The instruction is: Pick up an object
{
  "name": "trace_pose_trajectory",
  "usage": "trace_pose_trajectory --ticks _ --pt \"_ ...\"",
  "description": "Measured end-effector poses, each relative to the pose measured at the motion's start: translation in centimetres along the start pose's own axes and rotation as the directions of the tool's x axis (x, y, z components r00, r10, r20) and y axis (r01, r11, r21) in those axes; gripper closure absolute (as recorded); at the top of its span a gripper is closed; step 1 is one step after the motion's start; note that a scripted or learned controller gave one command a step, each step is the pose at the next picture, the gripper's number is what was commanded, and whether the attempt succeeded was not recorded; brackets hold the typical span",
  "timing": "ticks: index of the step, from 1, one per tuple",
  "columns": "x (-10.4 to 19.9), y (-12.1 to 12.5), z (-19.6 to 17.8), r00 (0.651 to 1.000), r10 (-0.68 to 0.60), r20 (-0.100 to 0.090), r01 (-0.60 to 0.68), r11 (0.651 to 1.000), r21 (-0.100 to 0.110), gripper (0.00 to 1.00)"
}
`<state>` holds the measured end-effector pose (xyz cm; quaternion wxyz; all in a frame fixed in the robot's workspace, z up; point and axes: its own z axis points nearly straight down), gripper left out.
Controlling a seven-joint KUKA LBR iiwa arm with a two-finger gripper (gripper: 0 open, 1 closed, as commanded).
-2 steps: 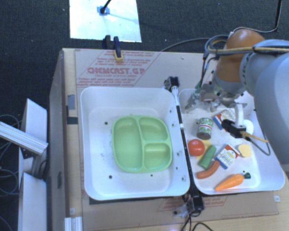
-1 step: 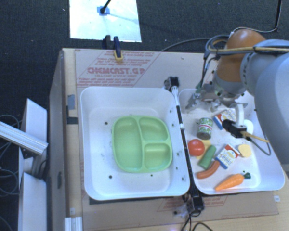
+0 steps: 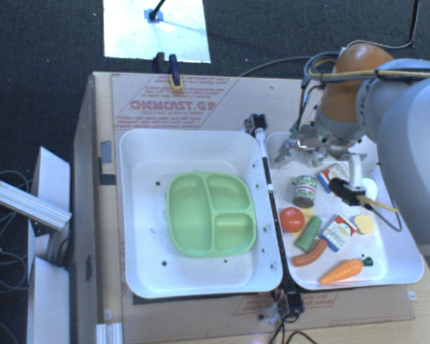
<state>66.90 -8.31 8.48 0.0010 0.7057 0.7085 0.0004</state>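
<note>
Camera view, from above the bench. My arm [image 3: 387,99] reaches in from the right, the orange band sitting above the wrist, and my gripper [image 3: 301,147] hangs over the far left corner of the right bin [image 3: 408,267]. Whether it is spread or closed I cannot tell from here, and I see nothing caught in it.

Right bin contents: a small can [image 3: 305,190] with a green label stands just below the gripper, apart from it. A red tomato [image 3: 292,219] lies near the can, toward the divider. A green cucumber [image 3: 309,233] lies tilted beside the tomato, a red sausage [image 3: 309,254] touching its lower end. A small printed carton [image 3: 337,233] lies right of the cucumber. An orange carrot [image 3: 343,269] lies nearest the front rim.

Left bin [image 3: 140,271]: a green divided tray [image 3: 211,213] lies flat in its middle.
</note>
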Motion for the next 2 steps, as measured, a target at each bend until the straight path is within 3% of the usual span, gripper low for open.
trace_pose_trajectory --ticks 1,2 --pt "-0.4 0.0 0.0 1.000 0.002 0.000 -0.002 1.000 -0.001 0.00" --pt "0.0 -2.6 0.0 1.000 0.003 0.000 -0.003 1.000 0.000 0.00"
